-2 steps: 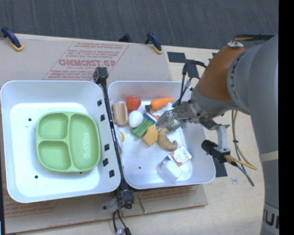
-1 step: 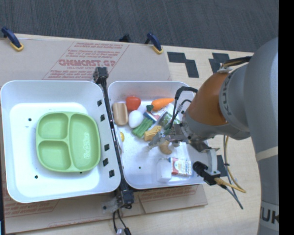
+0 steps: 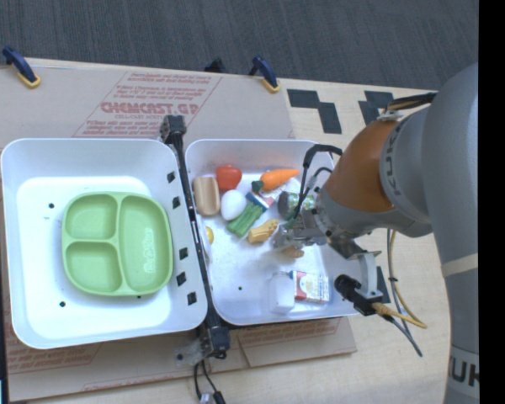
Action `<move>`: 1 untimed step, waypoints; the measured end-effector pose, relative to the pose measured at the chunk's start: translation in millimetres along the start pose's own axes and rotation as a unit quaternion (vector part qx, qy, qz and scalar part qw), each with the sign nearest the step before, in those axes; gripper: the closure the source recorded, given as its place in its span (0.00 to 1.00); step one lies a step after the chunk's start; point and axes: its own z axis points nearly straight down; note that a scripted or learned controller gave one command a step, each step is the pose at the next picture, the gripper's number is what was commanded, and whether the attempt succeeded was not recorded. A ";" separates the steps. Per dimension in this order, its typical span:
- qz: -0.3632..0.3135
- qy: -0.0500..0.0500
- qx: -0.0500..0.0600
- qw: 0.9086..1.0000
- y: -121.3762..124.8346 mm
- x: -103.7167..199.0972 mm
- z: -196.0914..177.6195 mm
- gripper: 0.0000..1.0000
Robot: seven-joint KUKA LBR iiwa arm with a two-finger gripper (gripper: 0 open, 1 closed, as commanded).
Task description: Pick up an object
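1. We find the gripper (image 3: 288, 236) low in the right bin (image 3: 236, 297), among toy foods near the corn (image 3: 263, 231).
2. We cannot tell its finger state.
3. A green divided plate (image 3: 118, 244) occupies the left bin (image 3: 34, 310).

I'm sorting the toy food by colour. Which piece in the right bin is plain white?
The egg-shaped piece, lying between the tan bread-like piece and the green piece, below the red tomato. The other foods there are coloured.

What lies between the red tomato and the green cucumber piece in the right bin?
The white egg lies between the tomato and the cucumber piece, in the camera view.
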 end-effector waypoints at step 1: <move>-0.002 0.000 0.000 1.000 0.7 0.2 -10.1 1.00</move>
